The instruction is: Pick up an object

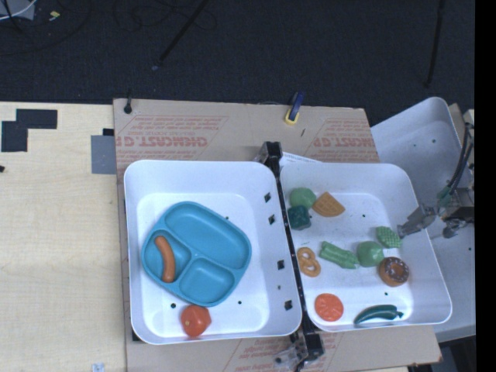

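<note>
Here the claw (409,225) sits at the right edge of the right bin (422,188), reaching in low from the right side, and its tip lies touching or just beside a small textured green toy (388,236). Whether the claw is released or clenched I cannot tell; it is too small and blurred to read.

That green piece is the nearest candidate and lies just left of and slightly below the claw. A rounder green toy (370,253) sits just beyond it to the left, and a chocolate doughnut (394,271) lies below, near both. These three crowd together, so a descent on the textured piece would likely nudge its neighbours.

Farther left in the same bin lie a long green vegetable (336,254), its axis slanting from upper left to lower right, and a pretzel (308,261). The left bin (139,208) holds a blue divided plate (209,246), well apart from the claw, so I judge the pick belongs in the right bin.
</note>
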